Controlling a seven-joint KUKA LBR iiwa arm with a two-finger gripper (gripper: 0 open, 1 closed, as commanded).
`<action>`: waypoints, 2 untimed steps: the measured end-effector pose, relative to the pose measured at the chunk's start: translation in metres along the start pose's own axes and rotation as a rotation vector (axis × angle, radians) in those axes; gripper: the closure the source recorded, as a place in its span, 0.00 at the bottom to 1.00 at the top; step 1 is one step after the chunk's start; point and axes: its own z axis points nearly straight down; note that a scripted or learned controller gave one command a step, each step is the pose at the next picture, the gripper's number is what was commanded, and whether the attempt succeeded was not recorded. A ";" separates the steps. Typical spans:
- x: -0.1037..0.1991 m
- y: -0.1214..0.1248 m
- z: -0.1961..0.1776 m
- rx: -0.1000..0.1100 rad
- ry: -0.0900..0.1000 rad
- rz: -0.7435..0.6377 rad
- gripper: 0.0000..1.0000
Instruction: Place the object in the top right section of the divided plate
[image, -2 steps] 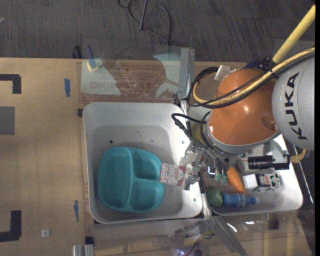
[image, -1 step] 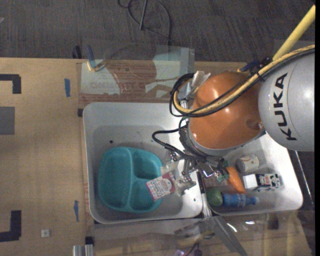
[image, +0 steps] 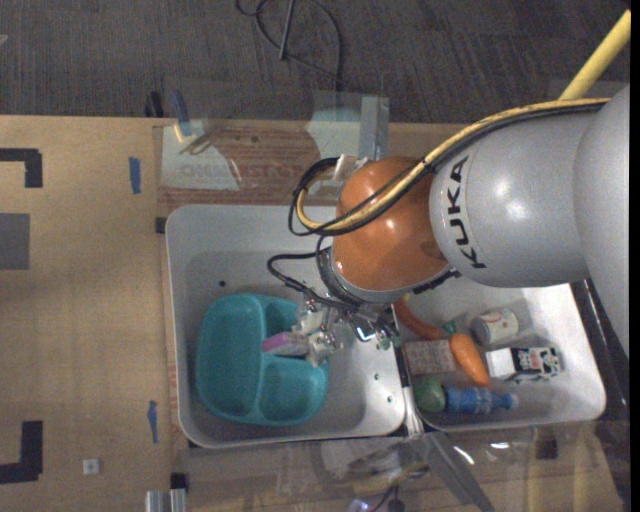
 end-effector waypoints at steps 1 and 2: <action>0.035 -0.052 -0.070 -0.004 0.022 -0.021 1.00; -0.002 -0.065 -0.077 -0.005 0.021 0.020 1.00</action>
